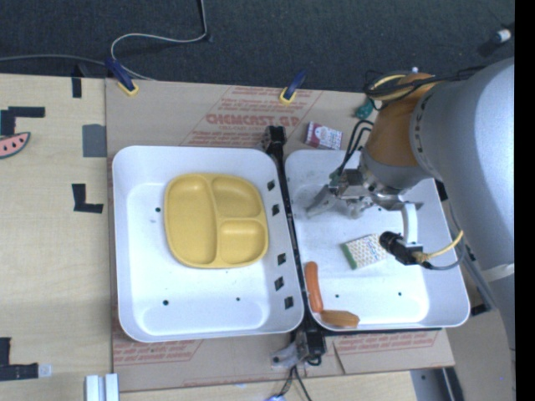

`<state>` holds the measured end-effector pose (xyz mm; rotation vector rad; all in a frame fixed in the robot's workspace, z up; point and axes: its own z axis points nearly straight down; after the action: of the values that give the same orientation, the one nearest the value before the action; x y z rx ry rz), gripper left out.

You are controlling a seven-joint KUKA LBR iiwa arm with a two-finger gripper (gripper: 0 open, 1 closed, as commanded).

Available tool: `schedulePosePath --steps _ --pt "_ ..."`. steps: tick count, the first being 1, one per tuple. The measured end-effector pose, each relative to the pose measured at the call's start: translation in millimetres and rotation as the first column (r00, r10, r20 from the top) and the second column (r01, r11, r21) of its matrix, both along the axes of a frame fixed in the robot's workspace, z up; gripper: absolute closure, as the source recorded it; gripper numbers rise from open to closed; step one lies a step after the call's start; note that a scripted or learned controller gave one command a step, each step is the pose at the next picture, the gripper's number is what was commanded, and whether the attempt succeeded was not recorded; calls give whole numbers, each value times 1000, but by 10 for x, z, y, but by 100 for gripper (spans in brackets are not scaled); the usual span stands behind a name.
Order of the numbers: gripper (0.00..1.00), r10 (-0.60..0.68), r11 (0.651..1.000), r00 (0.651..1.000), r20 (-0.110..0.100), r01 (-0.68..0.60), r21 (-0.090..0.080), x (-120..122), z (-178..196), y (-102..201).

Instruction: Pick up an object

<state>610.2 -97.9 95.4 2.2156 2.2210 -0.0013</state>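
Note:
My gripper [322,200] hangs over the upper left part of the right bin [435,303], its grey fingers pointing left and down. Nothing shows between them. Below and to the right of it lies a small green-and-white patterned packet [363,251] on the bin floor. An orange sausage-shaped piece [313,285] lies along the bin's left wall, and a second orange piece [338,317] rests at the front edge. The left bin [138,224] holds a yellow divided plate [216,220].
A small red-and-white packet [323,135] lies on the cardboard behind the right bin. A black cable with a yellow wire [418,256] hangs off the arm over the bin's right half. Yellow clamps [292,90] pin the cardboard's back edge.

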Motion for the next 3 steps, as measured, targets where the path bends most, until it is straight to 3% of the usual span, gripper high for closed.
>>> schedulePosePath --steps 1,2,3 --pt "100 1 1000 1000 -1 -1 1 -3 92 7" --pt "0 1 1000 1000 -1 -1 1 -3 91 6" --pt "0 -1 1000 1000 1 1 2 -203 -92 -9"
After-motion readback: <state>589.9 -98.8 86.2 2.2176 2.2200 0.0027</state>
